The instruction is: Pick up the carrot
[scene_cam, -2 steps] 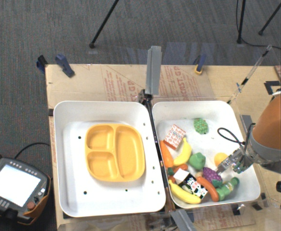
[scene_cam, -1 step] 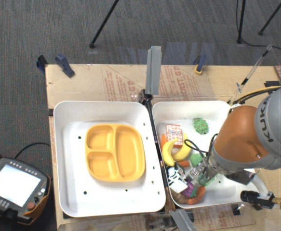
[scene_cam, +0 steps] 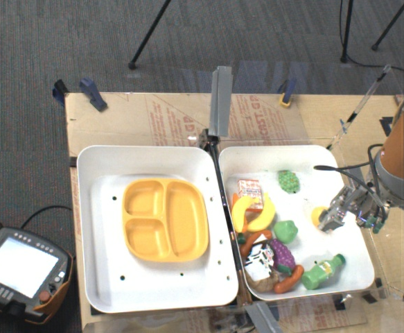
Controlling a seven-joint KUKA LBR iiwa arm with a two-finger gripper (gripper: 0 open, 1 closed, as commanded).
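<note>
Whether the jaws of the gripper (scene_cam: 335, 218) are spread or pressed together cannot be told, since the metal tip blurs against a small yellow object (scene_cam: 319, 216) lying just at its 9 o'clock side. One carrot (scene_cam: 252, 242) lies in the right bin (scene_cam: 305, 157), orange and slanted, near the bin's left wall, well apart from the gripper at about its 8 o'clock. Touching the carrot at 12 o'clock is one banana (scene_cam: 256, 219), with one small red-and-white carton (scene_cam: 250, 191) above that. At the carrot's 3 o'clock sits one green pepper (scene_cam: 285, 231); at 5 o'clock, one purple bunch of grapes (scene_cam: 282, 254) beside one black-and-white box (scene_cam: 260, 262). One sausage (scene_cam: 289, 279) lies at the bin's 6 o'clock edge, and one green bottle (scene_cam: 322, 271) rests at 5 o'clock. One broccoli head (scene_cam: 289, 181) sits toward 12 o'clock. Across the divider, the left bin (scene_cam: 94, 186) holds one yellow three-compartment plate (scene_cam: 165, 220). Both bins, two in all, rest on a cardboard-covered bench (scene_cam: 146, 116).
</note>
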